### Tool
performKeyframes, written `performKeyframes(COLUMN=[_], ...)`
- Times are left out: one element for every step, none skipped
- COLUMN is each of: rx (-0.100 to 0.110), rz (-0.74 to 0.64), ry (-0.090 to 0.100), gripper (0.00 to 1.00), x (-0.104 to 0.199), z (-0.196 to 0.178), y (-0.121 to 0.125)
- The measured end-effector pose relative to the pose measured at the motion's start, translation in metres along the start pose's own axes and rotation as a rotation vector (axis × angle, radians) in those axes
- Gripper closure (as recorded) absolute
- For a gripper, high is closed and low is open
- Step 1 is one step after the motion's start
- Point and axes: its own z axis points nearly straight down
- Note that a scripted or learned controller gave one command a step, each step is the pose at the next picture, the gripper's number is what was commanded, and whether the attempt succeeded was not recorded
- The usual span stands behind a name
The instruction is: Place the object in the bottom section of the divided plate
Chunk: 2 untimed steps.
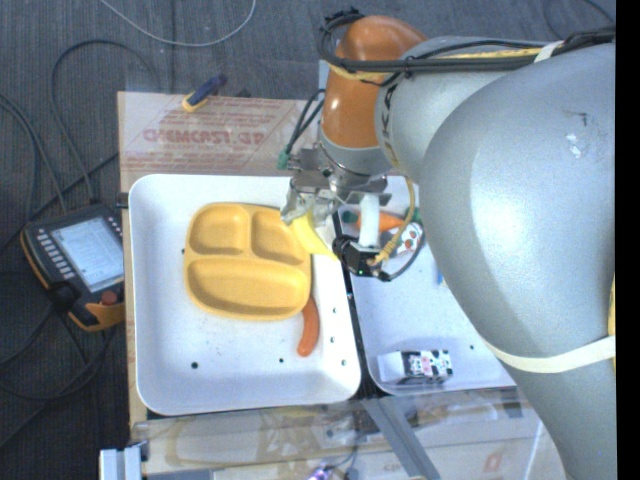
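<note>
A yellow divided plate lies in the left bin, with two small sections at the top and one wide section at the bottom. My gripper hangs over the plate's upper right corner, its fingers shut on a yellow banana-like object. That object slants down to the right, over the plate's right rim. All three plate sections look bare.
An orange sausage-shaped piece lies in the left bin just below the plate's right end. The right bin holds an orange and green item near the wrist and a small black and white item at its front. The big grey arm covers the right side.
</note>
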Motion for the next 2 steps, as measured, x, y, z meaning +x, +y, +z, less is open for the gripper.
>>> performKeyframes(rx=[-0.001, 0.000], rz=[-0.006, 0.063], ry=[0.000, -0.002], gripper=[1.00, 1.00], x=[-0.021, 0.040], z=[-0.066, -0.012], y=[-0.089, -0.039])
